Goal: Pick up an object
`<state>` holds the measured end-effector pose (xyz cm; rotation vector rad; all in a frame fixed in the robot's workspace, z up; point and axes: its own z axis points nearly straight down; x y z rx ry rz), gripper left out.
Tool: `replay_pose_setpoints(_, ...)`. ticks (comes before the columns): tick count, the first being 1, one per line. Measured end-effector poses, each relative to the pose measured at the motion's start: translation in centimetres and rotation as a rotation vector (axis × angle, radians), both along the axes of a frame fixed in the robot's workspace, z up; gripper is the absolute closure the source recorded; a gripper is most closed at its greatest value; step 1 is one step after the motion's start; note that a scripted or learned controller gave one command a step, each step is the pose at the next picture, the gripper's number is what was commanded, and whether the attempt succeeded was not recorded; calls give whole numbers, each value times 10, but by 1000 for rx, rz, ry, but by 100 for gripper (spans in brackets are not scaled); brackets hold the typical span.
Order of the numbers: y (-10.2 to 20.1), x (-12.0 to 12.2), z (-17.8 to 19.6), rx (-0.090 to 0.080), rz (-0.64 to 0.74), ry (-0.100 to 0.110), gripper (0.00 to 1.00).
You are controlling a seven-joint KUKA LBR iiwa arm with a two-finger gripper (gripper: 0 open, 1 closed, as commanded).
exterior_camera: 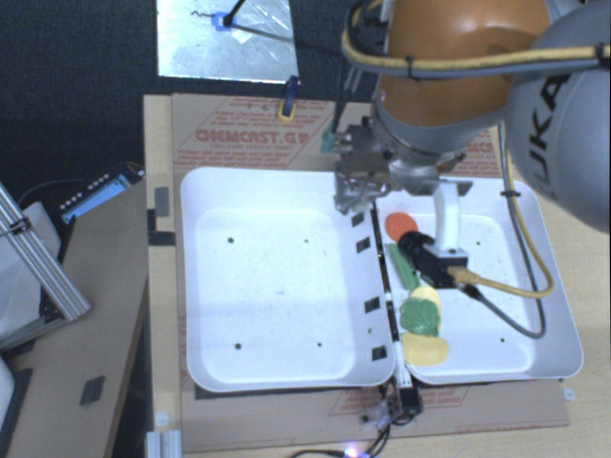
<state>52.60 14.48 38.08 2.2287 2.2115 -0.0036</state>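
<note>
Camera view: arm [449, 55] hangs over the right bin [535, 351], toys [420, 318] crowd its left wall; jaws' state — cannot tell.

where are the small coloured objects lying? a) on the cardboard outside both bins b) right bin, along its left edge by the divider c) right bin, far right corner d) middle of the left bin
b: the orange object, green object and yellow object lie in a row in the right bin, close to its left wall beside the left bin.
</note>
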Motion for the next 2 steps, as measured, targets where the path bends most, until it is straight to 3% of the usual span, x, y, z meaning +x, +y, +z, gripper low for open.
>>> replay_pose_setpoints(1,-2,6,19,4,8,-4,100)
replay_pose_setpoints(2,69,-16,-74,3,18,7,100)
